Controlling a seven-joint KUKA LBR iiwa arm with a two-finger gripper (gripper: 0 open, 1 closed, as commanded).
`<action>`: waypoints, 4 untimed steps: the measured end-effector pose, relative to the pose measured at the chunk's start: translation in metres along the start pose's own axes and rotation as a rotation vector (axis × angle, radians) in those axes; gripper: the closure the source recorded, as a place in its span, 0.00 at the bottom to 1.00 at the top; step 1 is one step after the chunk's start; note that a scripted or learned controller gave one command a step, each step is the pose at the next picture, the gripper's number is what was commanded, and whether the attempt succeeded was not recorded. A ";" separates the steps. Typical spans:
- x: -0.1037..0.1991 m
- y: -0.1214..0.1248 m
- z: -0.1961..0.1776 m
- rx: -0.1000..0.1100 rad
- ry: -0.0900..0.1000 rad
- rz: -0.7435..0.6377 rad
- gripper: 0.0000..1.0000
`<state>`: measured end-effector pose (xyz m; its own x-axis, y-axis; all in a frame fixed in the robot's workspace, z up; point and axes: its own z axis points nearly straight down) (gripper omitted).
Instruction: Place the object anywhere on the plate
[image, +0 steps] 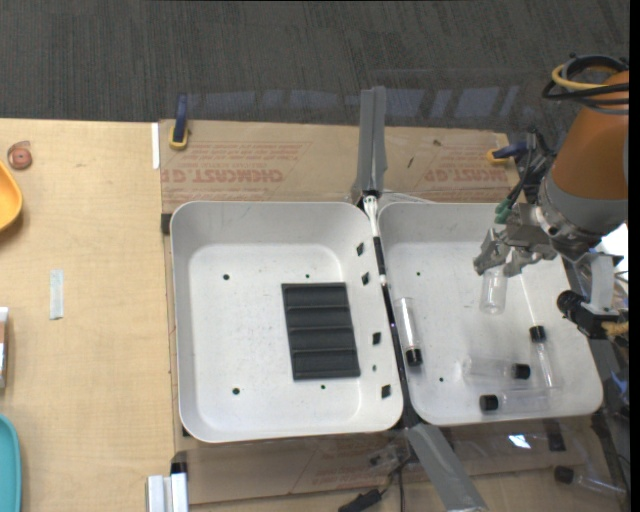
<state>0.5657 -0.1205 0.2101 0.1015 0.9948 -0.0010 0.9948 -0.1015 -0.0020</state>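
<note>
A dark carpeted floor runs behind the bench, where brown cardboard lies under two shallow white bins set side by side. The left bin (200, 300) carries a dark ribbed rectangular plate (320, 331) lying flat near its middle, which I take as my target. My gripper (503, 262) hangs over the right bin (440, 400), and a clear tube (493, 293) hangs upright just beneath it; whether I truly have that tube in my grasp I cannot tell from this slant. More clear tubes with black caps (522, 372) lie scattered on the right bin's floor, one (410, 332) along the left wall. If the tube is mine, I judge a carry leftward across the divider comes next.
</note>
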 end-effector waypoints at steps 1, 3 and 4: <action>0.075 -0.006 0.020 0.001 0.000 -0.222 1.00; 0.230 0.070 -0.053 0.000 -0.002 -0.203 1.00; 0.308 0.046 -0.043 0.001 -0.002 -0.498 1.00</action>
<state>0.6427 0.1808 0.2530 -0.3860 0.9225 -0.0013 0.9225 0.3859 -0.0031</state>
